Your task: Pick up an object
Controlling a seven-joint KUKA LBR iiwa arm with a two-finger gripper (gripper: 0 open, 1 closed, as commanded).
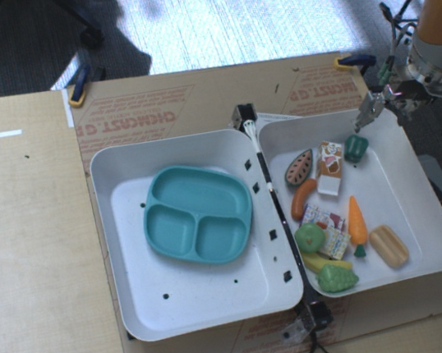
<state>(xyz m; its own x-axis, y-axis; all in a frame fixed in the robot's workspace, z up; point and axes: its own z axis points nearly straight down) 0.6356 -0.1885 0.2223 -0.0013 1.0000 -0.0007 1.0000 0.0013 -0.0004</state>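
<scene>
Left half of frame: left bin [134,310] w/ teal divided plate [198,214] lying flat, three compartments, nothing in them. No part in this step, by the look of it.

Centre-right: right bin [409,183] w/ the toy food pile. Clustered along its left wall, top to bottom: striped oval piece [298,167], orange sausage [302,198], small carton [330,169], printed packet [326,225], green apple [309,238], yellow piece, prob. banana [328,263], leafy green piece [337,278] at lower edge. Carrot [355,222] upright-ish mid-bin; bread roll [388,246] lower right, well apart from the pile.

Upper right: gripper [370,110] at the bin's top rim, arm coming in from frame right. Fingers too small & blurred to read — cannot tell how far open, cannot tell if anything held. Nothing visibly clamped.

Step in hand, as a judgement: approach/reach, grasp not yet made. Likely target = small dark green object [355,148], just below and left of the tool, near the bin's upper edge, apart from the carton beside it. Looks compact, rounded, dark green w/ darker top; exact kind unclear, maybe a toy pepper.

Next move calls for: short drop down and a bit left, centring over the green object, closing on its sides. Risk: rounded shape may slip out or get nudged against the carton.
</scene>
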